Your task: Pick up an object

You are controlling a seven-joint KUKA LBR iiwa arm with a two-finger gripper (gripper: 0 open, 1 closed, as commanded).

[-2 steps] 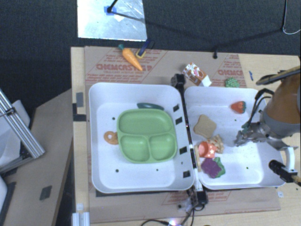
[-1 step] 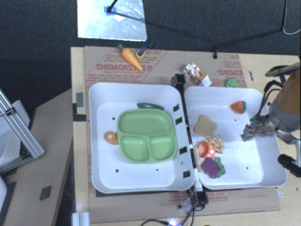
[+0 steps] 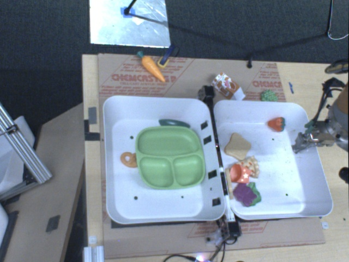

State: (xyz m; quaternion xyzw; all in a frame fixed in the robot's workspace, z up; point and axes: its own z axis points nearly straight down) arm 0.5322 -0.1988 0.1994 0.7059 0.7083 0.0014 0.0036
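The right bin [image 3: 289, 201] holds a red strawberry-like toy [image 3: 276, 124] at its far right corner. Near its left wall lie a tan bread slice [image 3: 238, 146], a pale waffle-like piece [image 3: 251, 165], a red-orange toy [image 3: 238, 173] and a purple grape bunch [image 3: 247, 194]. My gripper [image 3: 300, 144] hangs low over the right side of this bin, well right of the bread and below the strawberry toy. It touches none of the toys.
The left bin [image 3: 117, 119] carries a green divided plate [image 3: 169, 156], an orange ring [image 3: 128, 159] and a dark green piece [image 3: 174, 123]. Behind the bins on the cardboard lie a carrot [image 3: 152, 68], a wrapped snack [image 3: 226, 86] and a green floret [image 3: 268, 96].
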